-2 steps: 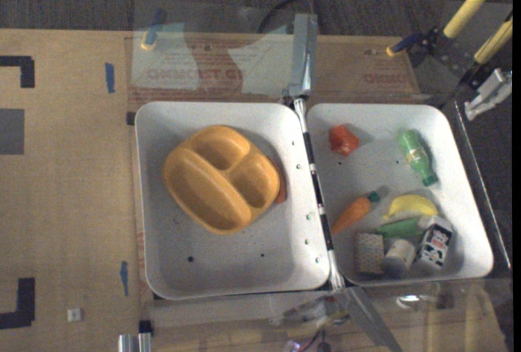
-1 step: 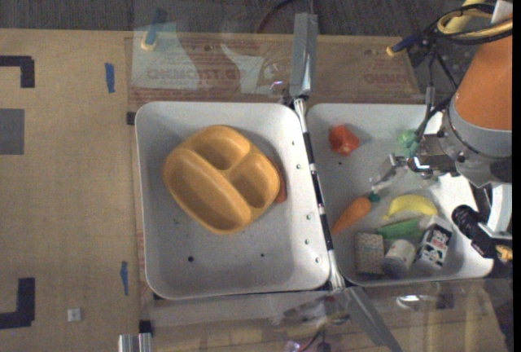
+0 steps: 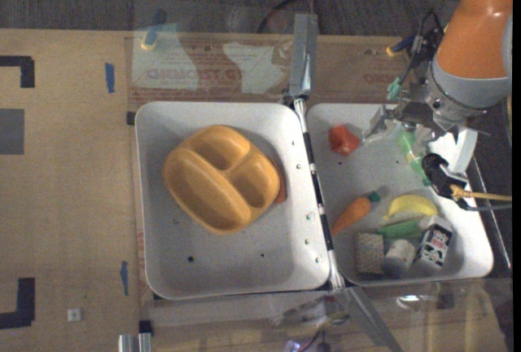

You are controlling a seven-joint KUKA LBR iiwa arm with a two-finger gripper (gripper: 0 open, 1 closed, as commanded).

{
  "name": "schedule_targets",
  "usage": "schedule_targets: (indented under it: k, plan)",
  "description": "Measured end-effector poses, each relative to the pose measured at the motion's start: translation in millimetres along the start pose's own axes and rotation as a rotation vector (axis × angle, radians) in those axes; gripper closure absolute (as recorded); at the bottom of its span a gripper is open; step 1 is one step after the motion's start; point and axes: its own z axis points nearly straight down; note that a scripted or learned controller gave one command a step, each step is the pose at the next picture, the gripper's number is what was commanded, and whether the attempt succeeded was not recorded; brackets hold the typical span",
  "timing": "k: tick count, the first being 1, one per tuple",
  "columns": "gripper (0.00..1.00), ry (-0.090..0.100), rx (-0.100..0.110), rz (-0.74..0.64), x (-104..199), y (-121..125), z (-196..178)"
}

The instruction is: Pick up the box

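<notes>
Toward the near right corner of the right bin (image 3: pixel 482 261) we saw the box (image 3: pixel 436 247), a small white carton with dark and red printing, lying tilted among other things. It touched a grey cylinder (image 3: pixel 399 257) on its left, and beside that lay a tan speckled block (image 3: pixel 369 253). Just above the box sat a banana (image 3: pixel 411 205) over a green item (image 3: pixel 404 226), and farther left a carrot (image 3: pixel 353 213) pointed toward the middle of the bin. A red block (image 3: pixel 344 139) lay apart near the far left corner of the same bin. The left bin (image 3: pixel 163 261) held an orange divided plate (image 3: pixel 221 177).

We judged the task to be in its approach step: the box lay untouched in the clutter, and nothing was lifted. The gripper (image 3: pixel 404 124) hung over the far part of the right bin, well apart from the box, under the grey and orange arm (image 3: pixel 480 41). It held nothing that we could see, and it touched none of the objects; we could not tell how it was set. The next move, in our judgement, called for travel toward the near right corner, then a careful descent onto the box without catching the cylinder or banana pressed close to it.
</notes>
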Motion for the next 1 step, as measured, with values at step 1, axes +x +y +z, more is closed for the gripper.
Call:
schedule_targets:
  k: [1]
  plan:
    - [0.00,0.000,0.003,0.097,77.7,-29.4,71.4]
